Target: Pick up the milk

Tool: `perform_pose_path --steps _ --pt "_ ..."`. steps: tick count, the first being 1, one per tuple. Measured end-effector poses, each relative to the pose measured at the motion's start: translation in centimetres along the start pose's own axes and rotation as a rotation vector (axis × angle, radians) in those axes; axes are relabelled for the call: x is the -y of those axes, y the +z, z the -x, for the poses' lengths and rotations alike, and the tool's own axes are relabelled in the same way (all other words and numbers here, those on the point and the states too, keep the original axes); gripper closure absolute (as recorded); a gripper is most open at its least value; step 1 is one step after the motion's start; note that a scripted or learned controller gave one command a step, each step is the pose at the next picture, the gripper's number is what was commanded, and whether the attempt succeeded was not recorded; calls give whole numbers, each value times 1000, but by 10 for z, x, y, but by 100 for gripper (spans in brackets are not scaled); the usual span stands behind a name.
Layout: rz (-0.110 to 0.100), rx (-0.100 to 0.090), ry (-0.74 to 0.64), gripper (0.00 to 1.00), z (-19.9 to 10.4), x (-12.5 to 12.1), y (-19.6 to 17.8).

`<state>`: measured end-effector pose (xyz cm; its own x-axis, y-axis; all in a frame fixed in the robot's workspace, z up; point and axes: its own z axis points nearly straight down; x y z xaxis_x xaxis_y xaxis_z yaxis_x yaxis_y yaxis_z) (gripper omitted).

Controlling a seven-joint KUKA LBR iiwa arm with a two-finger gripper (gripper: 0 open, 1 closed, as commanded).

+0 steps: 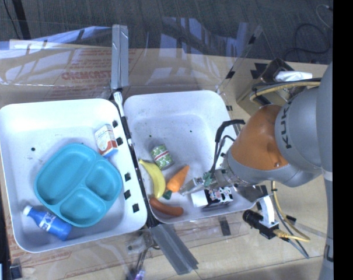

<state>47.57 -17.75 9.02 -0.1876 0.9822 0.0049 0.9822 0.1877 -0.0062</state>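
the milk (105, 139), a small white carton with a red label, lies in the left bin (24, 121) against its right wall, just above the upper right corner of the blue tray (77, 183). a blue bottle (46, 221) lies at the bin's lower left corner, just below the tray.

the arm (281, 142) reaches over the right bin (182, 107), well apart from the milk. its hand (214, 192) hangs low over the bin's lower right part, by a small white box (199, 199); this spot is cluttered and dark, so i cannot tell whether the hand is released or clenched, nor whether it touches the box.

in the right bin a green can (161, 156) lies near the middle. below it a banana (154, 177) and a carrot (177, 178) lie side by side, and a sausage (166, 208) lies along the lower rim, just under both. the bins sit side by side on the desk (59, 74).
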Motion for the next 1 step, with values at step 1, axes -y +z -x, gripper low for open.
perform_pose_path --steps 1 --pt "3 4 -103 0 39 -36 -1"
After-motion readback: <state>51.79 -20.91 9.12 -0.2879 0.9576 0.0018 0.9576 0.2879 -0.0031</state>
